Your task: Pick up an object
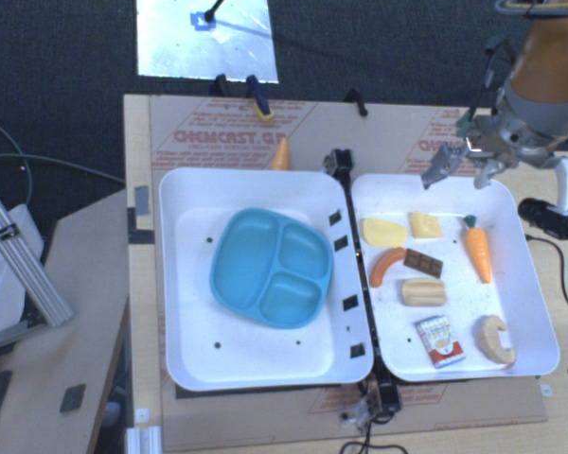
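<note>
Reading across the brown board [237, 135] beneath the bins, red printing spells "CHEMCAST GP" at upper centre, partly covered, and repeats at the upper right where it is cut off by the arm. The small carton [439, 340] in the right bin [530, 282] carries red and white printing too small to read. The arm [549, 60] enters from the upper right corner of the frame, its orange band above a grey wrist, and the gripper [465, 169] hangs over the upper edge of the right bin with its two fingers spread apart and nothing between them. Lower in that bin lie the candidate objects: a pale yellow wedge [383, 232], a yellow square block [424, 224], a carrot [478, 251] lying lengthwise near the right wall, an orange sausage [385, 264], a brown chocolate bar [423, 263] touching the sausage's end, a bread roll [423, 292] and a tan slice [495, 339] at the lower right. The left bin [185, 253] holds a blue divided plate [270, 267], tilted relative to the bin walls. A silver sheet [206, 26] lies on the dark floor at upper left.
</note>
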`<state>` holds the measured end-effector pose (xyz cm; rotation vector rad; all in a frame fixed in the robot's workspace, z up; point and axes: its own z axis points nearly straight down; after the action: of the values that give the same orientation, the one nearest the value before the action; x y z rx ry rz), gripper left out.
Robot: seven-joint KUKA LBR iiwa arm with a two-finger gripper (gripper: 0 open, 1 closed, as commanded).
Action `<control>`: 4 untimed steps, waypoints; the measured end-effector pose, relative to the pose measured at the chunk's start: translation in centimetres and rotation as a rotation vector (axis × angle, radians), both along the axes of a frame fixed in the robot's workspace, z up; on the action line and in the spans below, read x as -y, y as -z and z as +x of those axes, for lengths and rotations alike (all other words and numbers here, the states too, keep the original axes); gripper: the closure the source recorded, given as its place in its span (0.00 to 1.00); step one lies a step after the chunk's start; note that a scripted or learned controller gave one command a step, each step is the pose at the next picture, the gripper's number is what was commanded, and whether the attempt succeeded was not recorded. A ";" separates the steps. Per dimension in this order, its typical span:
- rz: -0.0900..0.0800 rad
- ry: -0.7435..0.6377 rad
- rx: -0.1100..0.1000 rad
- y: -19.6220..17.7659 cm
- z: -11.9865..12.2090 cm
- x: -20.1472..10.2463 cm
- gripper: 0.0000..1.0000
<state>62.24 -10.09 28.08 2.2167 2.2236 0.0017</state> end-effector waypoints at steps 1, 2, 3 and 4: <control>0.000 0.007 -0.005 7.9 -1.1 6.4 0.00; 0.007 0.005 -0.007 20.1 -6.3 10.6 0.00; 0.002 0.005 -0.006 19.7 -12.7 10.6 0.00; -0.001 0.004 0.002 18.6 -12.2 10.6 1.00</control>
<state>49.99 -20.68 9.53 2.2187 2.2178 0.0031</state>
